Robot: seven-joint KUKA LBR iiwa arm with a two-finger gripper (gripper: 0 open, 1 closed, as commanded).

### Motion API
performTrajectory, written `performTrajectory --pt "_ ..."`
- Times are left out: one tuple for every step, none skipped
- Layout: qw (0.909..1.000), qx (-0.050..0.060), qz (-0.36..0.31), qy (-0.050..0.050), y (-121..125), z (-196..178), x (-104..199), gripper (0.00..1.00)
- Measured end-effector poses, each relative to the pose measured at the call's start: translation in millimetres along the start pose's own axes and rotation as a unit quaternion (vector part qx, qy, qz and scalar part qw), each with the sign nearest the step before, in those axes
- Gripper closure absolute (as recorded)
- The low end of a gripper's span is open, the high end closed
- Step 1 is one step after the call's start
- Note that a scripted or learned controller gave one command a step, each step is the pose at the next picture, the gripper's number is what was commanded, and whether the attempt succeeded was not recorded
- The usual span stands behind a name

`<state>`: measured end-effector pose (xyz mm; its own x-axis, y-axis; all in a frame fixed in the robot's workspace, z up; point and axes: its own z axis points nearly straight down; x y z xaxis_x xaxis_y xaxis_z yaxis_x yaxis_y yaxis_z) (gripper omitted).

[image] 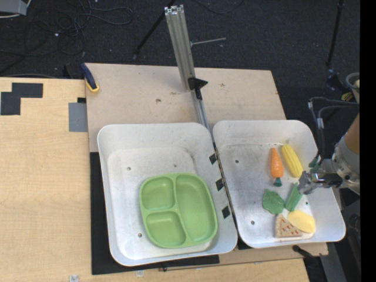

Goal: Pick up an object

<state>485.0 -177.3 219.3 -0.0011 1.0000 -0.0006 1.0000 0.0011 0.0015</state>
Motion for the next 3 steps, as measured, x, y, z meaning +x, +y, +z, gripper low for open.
performTrajectory --pt "1.0 0.001 -0.002 0.001 8.9 -10.3 56.5 1.0" --pt "1.0 0.003 -0.002 0.002 18.7 0.2 113.6 1.0" --pt "1.0 0.003 -0.002 0.002 20.4 6.3 161.8 1.0"
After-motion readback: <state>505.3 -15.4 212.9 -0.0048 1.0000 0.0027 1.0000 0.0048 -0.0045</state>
